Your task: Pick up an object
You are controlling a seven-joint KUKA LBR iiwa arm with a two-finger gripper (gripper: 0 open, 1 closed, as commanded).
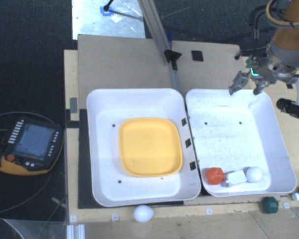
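Hand (248, 85) hovers spread and holding nothing over the far right corner of the right bin (269, 128). Well apart, along that bin's near edge, lie a red object (214, 175), a white block (235, 178) and a white ball (253, 174), close together. A yellow plate (150, 146) sits in the left bin (102, 133). On the tabletop (204, 68), a white egg (143, 213) and a green ball (269, 204) sit outside the bins.

No text, label, brand or number can be read anywhere on the bench or bins. The pendant (29, 148) at the left has a lit screen and rows of keys, but whatever is on them is too small and blurred to make out.
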